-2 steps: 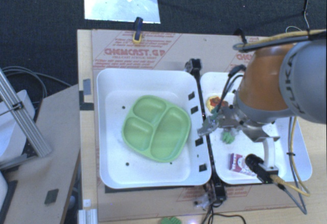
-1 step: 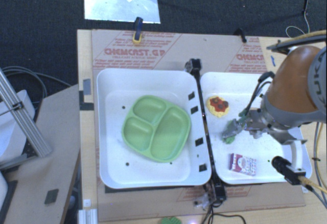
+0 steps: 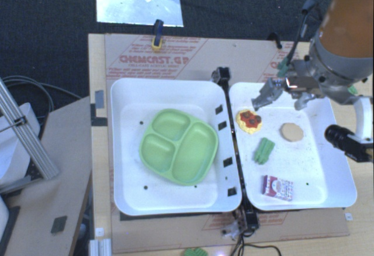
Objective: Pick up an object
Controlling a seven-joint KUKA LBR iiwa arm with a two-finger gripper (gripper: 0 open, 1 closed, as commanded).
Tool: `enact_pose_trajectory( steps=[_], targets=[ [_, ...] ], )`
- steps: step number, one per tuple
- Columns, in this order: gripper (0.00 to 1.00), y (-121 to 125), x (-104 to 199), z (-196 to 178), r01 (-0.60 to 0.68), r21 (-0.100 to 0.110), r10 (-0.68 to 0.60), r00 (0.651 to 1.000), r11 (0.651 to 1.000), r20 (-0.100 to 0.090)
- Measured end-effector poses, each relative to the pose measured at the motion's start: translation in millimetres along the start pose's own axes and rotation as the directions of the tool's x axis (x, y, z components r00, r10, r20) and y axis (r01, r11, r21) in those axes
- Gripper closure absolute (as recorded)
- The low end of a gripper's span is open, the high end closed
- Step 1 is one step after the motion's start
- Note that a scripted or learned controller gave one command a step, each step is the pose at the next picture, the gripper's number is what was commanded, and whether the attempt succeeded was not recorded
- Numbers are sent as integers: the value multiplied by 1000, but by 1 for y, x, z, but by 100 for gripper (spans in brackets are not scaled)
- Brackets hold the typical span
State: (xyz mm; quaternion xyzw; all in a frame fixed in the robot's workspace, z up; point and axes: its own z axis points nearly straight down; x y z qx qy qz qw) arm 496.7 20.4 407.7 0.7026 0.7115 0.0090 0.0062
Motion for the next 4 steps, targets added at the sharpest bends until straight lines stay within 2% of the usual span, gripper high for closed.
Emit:
enact_pose_trajectory(
  steps=[1, 2, 3, 4],
  targets=[
    [0, 17, 149, -44, 7, 14, -7, 1000, 1000, -4],
    [0, -8, 180, 105, -4, 36, 4, 1000, 999, 7],
    [0, -7, 212, 9, -5, 11, 5, 1000, 1000, -2],
    [0, -13, 213, 159, -12, 35, 12, 1000, 999, 10]
  ],
)
